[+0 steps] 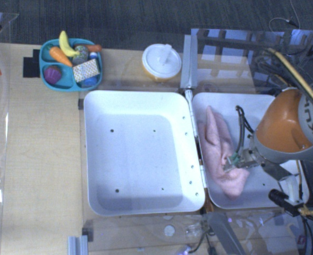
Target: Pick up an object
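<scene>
One object, a crumpled pink cloth [221,152], lay in the right bin [262,195] at the lower right of the frame, against its left wall. The gripper [234,162] sat low on the cloth's right edge; whether it had clenched, I cannot tell. Judging by this, the cloth was not yet lifted; the pick remained.

The arm [292,129] is grey with a broad, rounded orange band above the pincer [234,162]; pale lettering shows on the grey casing right of the band; thin black cables loop beside the small metallic pincer.
</scene>
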### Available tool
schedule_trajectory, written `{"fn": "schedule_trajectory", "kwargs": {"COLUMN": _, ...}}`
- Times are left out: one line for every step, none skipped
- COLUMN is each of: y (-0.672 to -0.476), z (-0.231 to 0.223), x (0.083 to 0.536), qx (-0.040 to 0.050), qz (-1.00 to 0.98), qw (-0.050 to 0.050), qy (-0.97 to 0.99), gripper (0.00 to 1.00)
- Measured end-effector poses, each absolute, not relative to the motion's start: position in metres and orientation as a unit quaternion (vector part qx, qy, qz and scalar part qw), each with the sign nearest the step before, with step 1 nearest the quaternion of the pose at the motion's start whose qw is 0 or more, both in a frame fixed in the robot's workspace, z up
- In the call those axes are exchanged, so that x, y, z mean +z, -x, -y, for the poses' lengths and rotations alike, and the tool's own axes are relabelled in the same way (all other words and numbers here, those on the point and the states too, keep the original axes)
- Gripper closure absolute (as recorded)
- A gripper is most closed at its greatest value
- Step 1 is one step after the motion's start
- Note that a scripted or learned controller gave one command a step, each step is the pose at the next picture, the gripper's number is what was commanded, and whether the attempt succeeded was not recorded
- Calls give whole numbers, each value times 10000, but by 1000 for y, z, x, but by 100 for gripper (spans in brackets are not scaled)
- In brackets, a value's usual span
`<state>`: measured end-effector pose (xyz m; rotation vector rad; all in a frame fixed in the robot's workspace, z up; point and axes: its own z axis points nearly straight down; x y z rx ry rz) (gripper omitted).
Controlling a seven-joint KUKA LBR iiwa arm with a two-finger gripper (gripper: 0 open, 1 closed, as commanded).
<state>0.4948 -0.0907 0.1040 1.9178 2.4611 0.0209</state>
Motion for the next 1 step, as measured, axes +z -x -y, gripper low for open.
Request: {"fn": "schedule_trajectory", "kwargs": {"y": -507, "z": 86, "x": 247, "qx": 8, "qz": -7425, "qw": 13, "qy": -6699, "gripper": 100}}
